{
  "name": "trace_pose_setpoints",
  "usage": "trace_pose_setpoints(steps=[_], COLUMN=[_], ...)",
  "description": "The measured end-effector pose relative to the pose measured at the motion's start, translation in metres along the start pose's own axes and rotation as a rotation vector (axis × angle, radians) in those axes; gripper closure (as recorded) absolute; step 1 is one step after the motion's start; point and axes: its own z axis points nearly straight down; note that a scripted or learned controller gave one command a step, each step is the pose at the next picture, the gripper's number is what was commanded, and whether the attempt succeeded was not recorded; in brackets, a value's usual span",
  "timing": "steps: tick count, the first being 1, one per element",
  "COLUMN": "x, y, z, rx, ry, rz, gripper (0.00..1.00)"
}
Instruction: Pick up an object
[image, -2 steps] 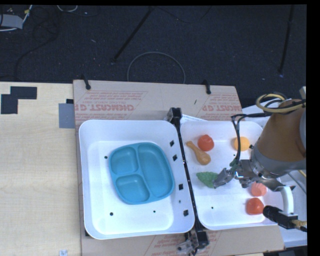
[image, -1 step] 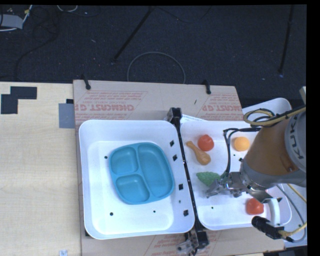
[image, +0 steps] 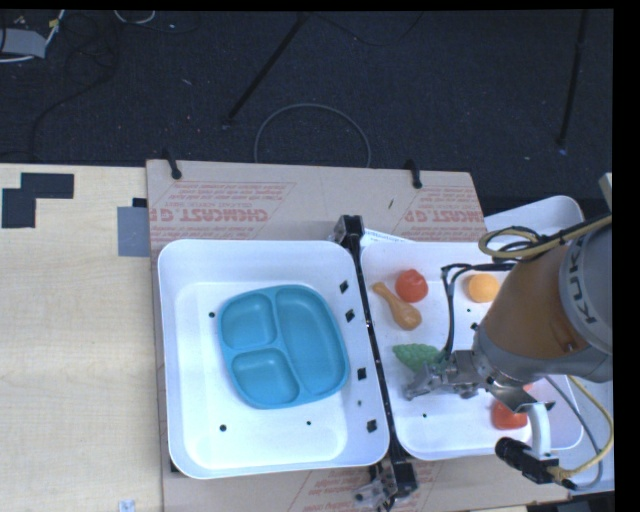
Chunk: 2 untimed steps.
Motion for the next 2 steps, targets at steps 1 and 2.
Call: trace_pose_setpoints(steps=[1, 2], x=[-0.001, 0.008], y=[0.000, 0.001], z=[-0.010, -0.065], rx=[0.001, -0.005], ry=[0.001, -0.001], rz=[0.008, -0.002], gripper=[1.00, 1.00])
